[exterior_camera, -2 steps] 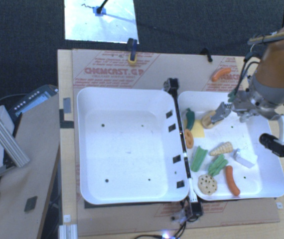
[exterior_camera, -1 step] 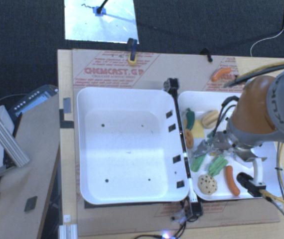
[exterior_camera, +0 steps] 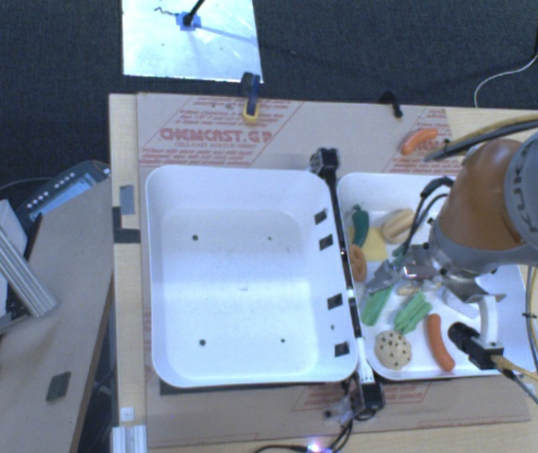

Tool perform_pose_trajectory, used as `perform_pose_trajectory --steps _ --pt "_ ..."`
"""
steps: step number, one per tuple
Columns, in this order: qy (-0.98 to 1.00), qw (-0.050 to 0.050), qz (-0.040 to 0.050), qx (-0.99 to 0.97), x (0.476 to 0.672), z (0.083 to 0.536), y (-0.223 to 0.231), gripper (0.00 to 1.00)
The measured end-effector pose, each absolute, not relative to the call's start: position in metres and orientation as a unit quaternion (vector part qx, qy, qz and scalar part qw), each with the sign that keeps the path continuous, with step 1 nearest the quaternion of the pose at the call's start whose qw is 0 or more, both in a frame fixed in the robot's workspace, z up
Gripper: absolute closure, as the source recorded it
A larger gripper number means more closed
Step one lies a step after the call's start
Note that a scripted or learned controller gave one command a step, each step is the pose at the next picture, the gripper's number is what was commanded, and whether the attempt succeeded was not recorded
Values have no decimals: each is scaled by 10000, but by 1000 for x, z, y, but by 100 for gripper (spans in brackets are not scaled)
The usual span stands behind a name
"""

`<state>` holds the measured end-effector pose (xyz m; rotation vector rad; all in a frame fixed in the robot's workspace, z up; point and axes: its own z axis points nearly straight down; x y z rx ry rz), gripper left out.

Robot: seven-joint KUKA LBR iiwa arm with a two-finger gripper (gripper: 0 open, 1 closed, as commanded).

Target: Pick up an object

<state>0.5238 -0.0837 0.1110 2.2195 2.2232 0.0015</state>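
Two white bins side by side on the bench: left bin (exterior_camera: 241,281) bare inside, right bin (exterior_camera: 444,364) holding toy food. Arm (exterior_camera: 500,206) reaching in from the right, orange band above the wrist, hanging over the right bin. Gripper (exterior_camera: 392,274) low among the food near the bin's left side, metal tips pointing left toward the divider; cannot tell whether open or closed on anything (tips blend with the clutter around them).

Within the right bin: green pepper (exterior_camera: 359,223) near the top left, yellow piece (exterior_camera: 374,244) just below it, tan bread roll (exterior_camera: 398,223) to its right. Lower down, a green pod (exterior_camera: 378,304) lying slanted just beneath the gripper, a second pod (exterior_camera: 412,311) beside it. Red sausage (exterior_camera: 440,342) further right, tilted. Cookie (exterior_camera: 393,349) with dark chips at the bottom edge.

Outside the bins, an orange-red item (exterior_camera: 420,141) on the bench board behind the right bin. Yellow clamp (exterior_camera: 250,111) at the board's far edge
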Motion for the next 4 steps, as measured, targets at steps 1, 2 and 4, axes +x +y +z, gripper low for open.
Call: perform_pose_trajectory --steps 1,2,4 --pt "7076 69 54 7065 491 89 -103 0" --pt "7098 47 28 7044 564 87 -88 0" --pt "7088 22 0 7054 635 87 -84 0"
